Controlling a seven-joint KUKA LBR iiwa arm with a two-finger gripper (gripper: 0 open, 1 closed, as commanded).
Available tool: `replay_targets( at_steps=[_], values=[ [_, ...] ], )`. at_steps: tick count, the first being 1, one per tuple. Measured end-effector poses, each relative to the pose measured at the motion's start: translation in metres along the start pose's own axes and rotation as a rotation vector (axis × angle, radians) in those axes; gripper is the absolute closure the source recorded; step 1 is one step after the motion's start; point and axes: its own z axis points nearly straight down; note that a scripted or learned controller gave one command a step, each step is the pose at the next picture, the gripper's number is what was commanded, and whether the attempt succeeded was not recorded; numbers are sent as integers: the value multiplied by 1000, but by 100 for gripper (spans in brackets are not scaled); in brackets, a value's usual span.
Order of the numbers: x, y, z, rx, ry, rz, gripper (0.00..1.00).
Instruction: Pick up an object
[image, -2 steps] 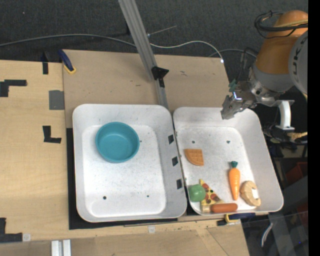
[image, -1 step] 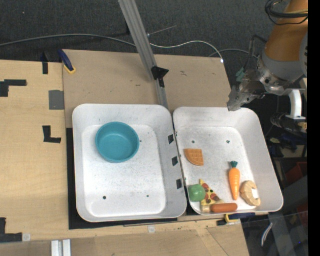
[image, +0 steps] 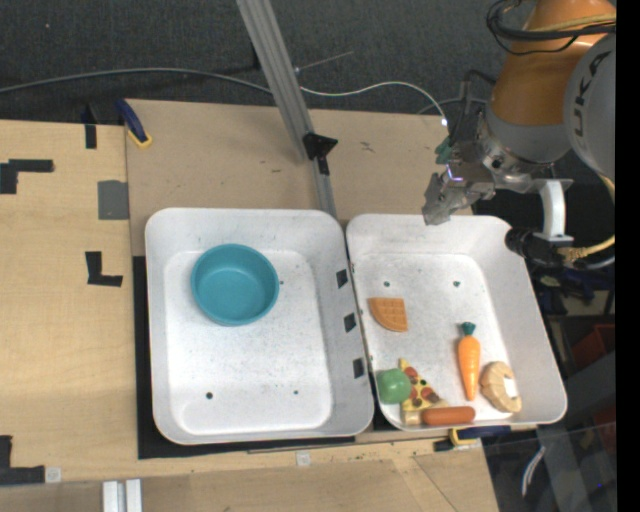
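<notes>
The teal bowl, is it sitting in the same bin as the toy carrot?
No, the teal bowl sits alone in the left bin, while the toy carrot lies in the right bin.

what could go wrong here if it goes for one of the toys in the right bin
The green toy, hot dog and pieces between them crowd the right bin's near corner, so the wall may block a finger or two toys get caught together. The gripper sits above the far rim and could clip it going down.
</notes>
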Motion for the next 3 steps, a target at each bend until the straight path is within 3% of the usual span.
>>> replay_targets(
  at_steps=[3],
  values=[
    [168, -8, 38, 3, 0, 0, 100]
  ],
)
